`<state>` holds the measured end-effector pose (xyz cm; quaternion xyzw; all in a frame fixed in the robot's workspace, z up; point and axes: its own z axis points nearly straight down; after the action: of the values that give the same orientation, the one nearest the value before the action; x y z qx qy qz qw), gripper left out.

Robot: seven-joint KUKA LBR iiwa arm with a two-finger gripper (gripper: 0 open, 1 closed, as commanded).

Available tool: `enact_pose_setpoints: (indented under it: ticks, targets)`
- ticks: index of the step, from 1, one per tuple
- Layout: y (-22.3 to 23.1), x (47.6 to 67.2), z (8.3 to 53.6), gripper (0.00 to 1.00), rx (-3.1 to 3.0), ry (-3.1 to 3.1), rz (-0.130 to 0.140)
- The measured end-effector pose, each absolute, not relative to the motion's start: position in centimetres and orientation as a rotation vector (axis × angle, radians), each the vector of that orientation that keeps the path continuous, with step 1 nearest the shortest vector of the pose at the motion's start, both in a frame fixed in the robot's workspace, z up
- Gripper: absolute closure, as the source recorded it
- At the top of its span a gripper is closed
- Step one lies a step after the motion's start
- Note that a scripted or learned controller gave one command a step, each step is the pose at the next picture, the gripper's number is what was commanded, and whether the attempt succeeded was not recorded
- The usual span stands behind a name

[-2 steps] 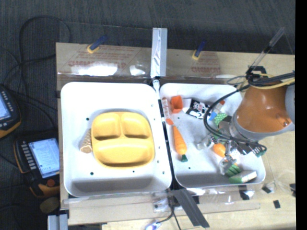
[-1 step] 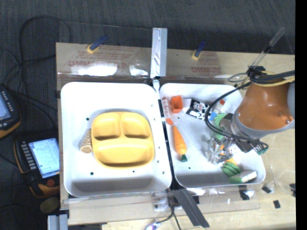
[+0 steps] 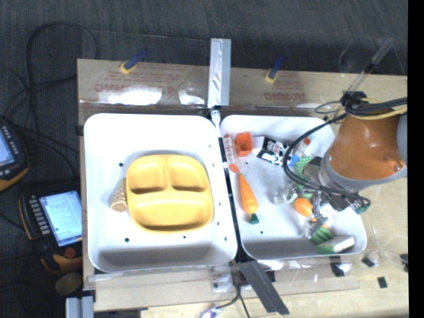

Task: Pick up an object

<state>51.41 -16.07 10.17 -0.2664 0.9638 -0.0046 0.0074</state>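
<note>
Down in the right bin (image 3: 265, 240), near its lower right part, the gripper (image 3: 310, 207) hangs below the arm's orange band (image 3: 366, 152), and whether it is open or closed cannot be told, since cables and clutter crowd around it. Just beside it lies 1 small orange piece (image 3: 302, 207), round in outline, touching or nearly touching the metal parts; nothing can be seen gripped. Below that sit 1 green ridged piece (image 3: 320, 233) and 1 pale flat block (image 3: 339, 245) with a green end, close to the bin's lower right corner. Further left in the same bin lies 1 toy carrot (image 3: 248, 197), orange with a green tip pointing toward the bin's near edge, lying apart from the gripper. Toward the far side of this bin are 1 orange-red block (image 3: 244, 142) and 1 small black and white item (image 3: 271, 152), side by side, with 1 thin reddish strip (image 3: 230, 152) along the divider wall. Across the divider, the left bin (image 3: 106, 240) holds 1 yellow tray (image 3: 169, 191) with 3 compartments, 2 small ones at the far side and 1 long one nearer the camera, and 1 tan cone-shaped piece (image 3: 119, 196) touching the tray's left edge. Beyond both bins, 2 blue and yellow clips (image 3: 134, 61) hold the clear sheeting at the bench's back.
</note>
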Motion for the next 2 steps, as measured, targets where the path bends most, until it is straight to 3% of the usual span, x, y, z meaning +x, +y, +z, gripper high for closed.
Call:
enact_pose_setpoints:
  ticks: [1,2]
  targets:
    - [-14.7,51.6,9.0,0.00,-0.754,3.042,-0.010]
    - [-10.7,55.3,9.1,0.00,-0.959,2.978,-0.012]
